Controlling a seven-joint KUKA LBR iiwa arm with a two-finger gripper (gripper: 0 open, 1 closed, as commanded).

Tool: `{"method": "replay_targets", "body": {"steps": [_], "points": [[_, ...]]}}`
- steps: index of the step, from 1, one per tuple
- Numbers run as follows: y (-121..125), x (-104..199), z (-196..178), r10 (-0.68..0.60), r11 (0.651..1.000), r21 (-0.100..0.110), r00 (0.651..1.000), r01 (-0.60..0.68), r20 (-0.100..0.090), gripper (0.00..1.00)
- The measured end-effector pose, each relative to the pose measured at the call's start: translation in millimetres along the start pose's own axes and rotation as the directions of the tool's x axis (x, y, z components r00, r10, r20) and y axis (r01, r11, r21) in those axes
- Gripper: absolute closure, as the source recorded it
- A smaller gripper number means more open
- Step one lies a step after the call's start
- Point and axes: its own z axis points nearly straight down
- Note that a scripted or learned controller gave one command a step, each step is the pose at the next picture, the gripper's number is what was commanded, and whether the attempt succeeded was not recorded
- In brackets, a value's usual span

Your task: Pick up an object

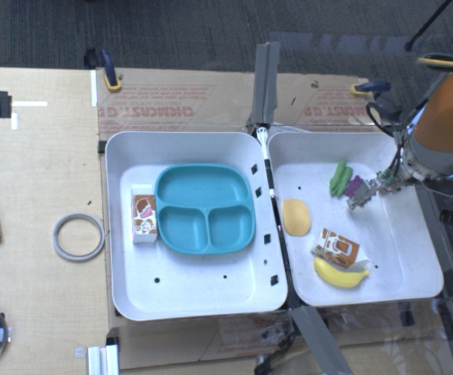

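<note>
Apparently the pick was not yet made. The hand (365, 195) sat low in the upper part of the right bin (414, 272), at the frame's right, the arm (445, 127) reaching in from that edge with its orange band showing. Its tip lay just beside a small purple object (354, 185) and near a green object (340, 177); it looked to touch the purple one, though I could not be sure. Whether the hand was spread or pressed together I could not tell at this size, and nothing showed clearly pinched in it. My judgement: approach done or nearly so, with grasp and lift both left to do.

Count, right bin: one green object, one purple object, one pale yellow rounded object (296, 216) at the bin's left side, one small printed packet (337, 248), and one banana (340, 275) touching the packet's lower edge, toward lower centre. All lay on the bin floor.

Count, left bin (125, 272): one blue divided plate (206, 208) at centre, and one small printed carton (144, 218) just beside its left edge.

Outside the bins, on the tabletop (39, 162): one grey ring (79, 236) at the frame's left. Two clamps at the top: one (111, 74) at upper left, one (371, 89) at upper right.
</note>
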Motion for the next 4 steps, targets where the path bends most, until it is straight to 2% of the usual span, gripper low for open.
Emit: {"method": "replay_targets", "body": {"steps": [1,2,3,4], "points": [[45.5,-20.8,-0.5,-0.131,0.991,0.001,0.991,0.131,0.003,0.0],[55.6,-25.0,-69.1,0.1,0.995,0.001,0.995,-0.1,0.005,0.0],[67.2,1.1,-3.5,0.38,0.925,-0.004,0.925,-0.38,0.004,0.0],[69.5,6.1,-3.8,-0.052,0.999,-0.003,0.999,0.052,0.006,0.0]]}}
